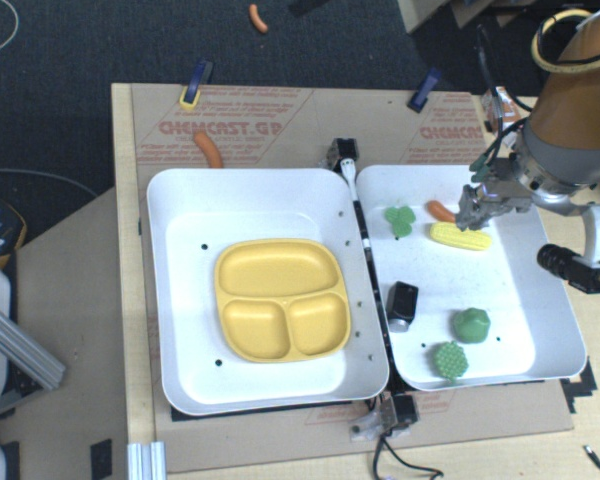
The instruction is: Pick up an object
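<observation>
Arm is seen entering from the right, orange band at the top right corner. Gripper (477,211) is positioned low over the right bin (540,358), at its rear half, directly above the toy corn cob (459,236). Finger state cannot be told: the tips are blurred against the cob. No object is seen lifted between them.

Corn cob is lying flat on the bin floor, long axis roughly left-right. A small orange sausage-shaped piece (440,209) is found just behind it, close to the gripper. A green broccoli-like piece (400,219) is placed left of the cob, near the divider. Toward the front: a black block (403,301) near the left wall, a round green piece (470,324), and a knobbly green piece (450,360) just in front of that.

Left bin (180,298) is occupied by a yellow three-compartment tray (281,299), centred.

An orange carrot-like piece (209,149) is lying on the board behind the left bin.
</observation>
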`<act>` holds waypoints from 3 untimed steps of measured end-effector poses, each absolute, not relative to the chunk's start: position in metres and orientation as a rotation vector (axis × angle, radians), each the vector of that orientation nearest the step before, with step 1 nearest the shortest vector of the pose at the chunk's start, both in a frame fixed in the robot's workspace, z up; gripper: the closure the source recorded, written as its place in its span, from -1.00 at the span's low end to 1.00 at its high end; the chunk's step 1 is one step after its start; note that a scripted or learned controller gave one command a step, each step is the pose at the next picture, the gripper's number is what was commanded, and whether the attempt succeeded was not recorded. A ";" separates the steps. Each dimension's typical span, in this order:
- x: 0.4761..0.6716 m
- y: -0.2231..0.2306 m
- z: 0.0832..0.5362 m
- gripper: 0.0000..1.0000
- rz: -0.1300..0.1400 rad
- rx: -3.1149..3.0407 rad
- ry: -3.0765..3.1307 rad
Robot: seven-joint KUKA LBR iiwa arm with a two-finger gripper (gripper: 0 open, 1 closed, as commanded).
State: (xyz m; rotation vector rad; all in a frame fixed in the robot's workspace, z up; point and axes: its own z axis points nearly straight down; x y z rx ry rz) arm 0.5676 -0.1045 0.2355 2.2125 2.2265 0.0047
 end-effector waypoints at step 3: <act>0.586 0.042 0.232 1.00 0.004 2.214 2.226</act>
